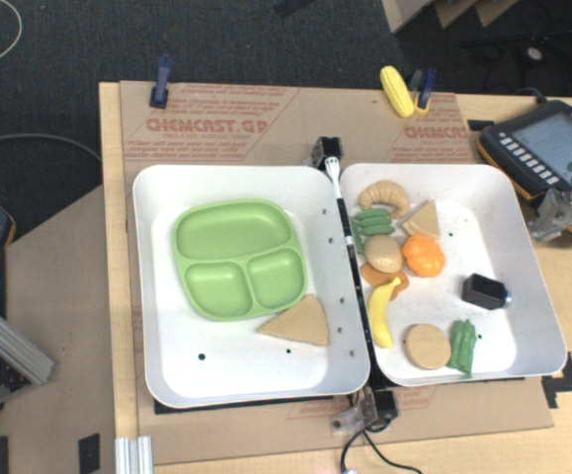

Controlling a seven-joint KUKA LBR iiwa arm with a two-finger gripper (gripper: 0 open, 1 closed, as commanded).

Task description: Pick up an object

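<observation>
Tan round biscuit point(427, 346), right bin point(523, 265), among toy foods; left bin point(157, 265) holds green tray point(238, 259). Board point(216, 121) printed "CHEMCAST". Gripper point(560, 213) at right edge, state indiscernible.

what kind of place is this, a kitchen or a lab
Probably a robotics lab, not a kitchen: two white bins of toy food on a clamped board, a teach pendant, and cables on carpet.
</observation>
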